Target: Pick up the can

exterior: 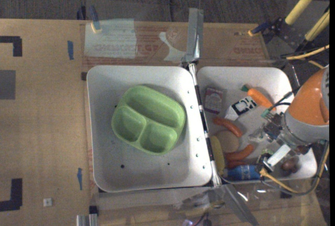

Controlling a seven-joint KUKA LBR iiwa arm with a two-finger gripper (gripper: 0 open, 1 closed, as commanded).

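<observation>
Blue, the can (244, 171) lies on its side along the right bin's (282, 74) front edge, long axis parallel to that edge, just left of the gripper (273, 159), which hovers at its right end, grip state impossible to tell.

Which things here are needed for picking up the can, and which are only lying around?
Needed:
blue can, lying on its side at the right bin's near edge
gripper, just right of the can

Lying around:
green divided plate in the left bin
carrot
two sausages
purple packet
</observation>
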